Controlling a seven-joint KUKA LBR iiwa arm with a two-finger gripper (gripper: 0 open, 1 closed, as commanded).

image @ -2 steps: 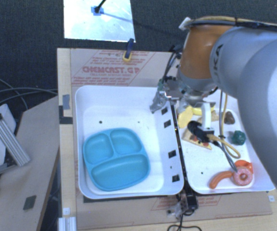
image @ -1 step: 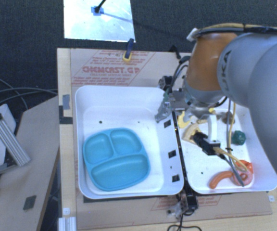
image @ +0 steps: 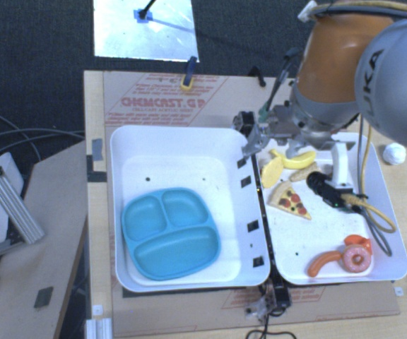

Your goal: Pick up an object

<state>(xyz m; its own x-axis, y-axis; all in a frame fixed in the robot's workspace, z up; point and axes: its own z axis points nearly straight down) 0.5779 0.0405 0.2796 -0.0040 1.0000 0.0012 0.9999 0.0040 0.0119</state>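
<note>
Just beneath the claw (image: 270,131), at the far end of the right bin (image: 309,237), you have a banana (image: 289,164). The arm covers the claw, so you cannot tell how far it is open or whether it holds anything. A little nearer the camera than the claw lies a pizza slice (image: 290,202). Well apart from the claw, at the bin's near end, a sausage (image: 321,263) touches a donut (image: 357,258). To the view's left of the claw, the left bin (image: 129,150) holds a blue plate (image: 169,233).
</note>
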